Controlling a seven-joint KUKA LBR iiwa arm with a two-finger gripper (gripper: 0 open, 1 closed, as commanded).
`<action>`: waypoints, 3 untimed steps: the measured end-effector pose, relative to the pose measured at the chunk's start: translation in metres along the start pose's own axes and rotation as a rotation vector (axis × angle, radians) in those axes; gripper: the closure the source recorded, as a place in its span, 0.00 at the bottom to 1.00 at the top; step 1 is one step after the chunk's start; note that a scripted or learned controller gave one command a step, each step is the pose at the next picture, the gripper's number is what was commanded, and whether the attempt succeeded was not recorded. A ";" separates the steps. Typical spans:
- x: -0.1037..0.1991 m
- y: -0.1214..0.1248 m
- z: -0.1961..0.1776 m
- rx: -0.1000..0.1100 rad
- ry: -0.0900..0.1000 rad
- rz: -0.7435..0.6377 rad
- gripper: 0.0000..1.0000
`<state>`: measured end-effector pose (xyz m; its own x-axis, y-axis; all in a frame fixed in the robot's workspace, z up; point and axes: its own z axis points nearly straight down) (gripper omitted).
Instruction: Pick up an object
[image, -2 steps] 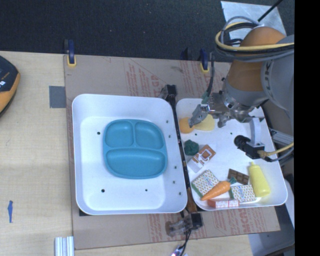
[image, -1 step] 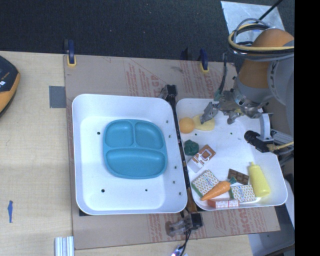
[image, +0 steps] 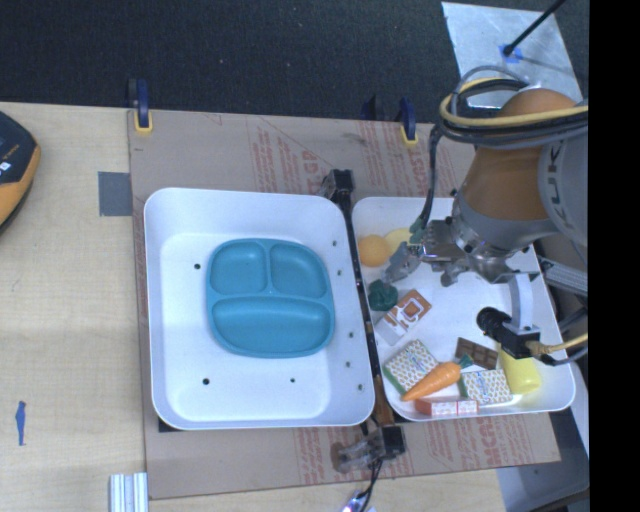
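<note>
Jaws grip unclear, perhaps empty, over right bin, smooth tapered carrot, round orange fruit

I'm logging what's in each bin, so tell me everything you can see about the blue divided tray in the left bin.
The blue tray is a rounded-rectangle plate, light blue with a smooth, plastic-like look. Raised ridges split it into three compartments: two smaller ones along the far side and one long one along the near side. It lies flat and right side up, roughly centered on the floor of the left white bin, turned slightly against the bin's edges. Nothing lies in its compartments, and it touches only the bin floor.
</note>
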<state>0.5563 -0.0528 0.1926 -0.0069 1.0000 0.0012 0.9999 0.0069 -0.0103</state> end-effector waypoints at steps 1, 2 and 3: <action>-0.003 0.066 -0.001 -0.012 -0.002 0.000 0.00; -0.005 -0.014 0.001 0.000 -0.001 0.004 0.00; 0.004 0.044 0.000 -0.012 -0.002 0.001 0.00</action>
<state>0.6003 -0.0483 0.1923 -0.0057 1.0000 -0.0005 1.0000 0.0057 0.0016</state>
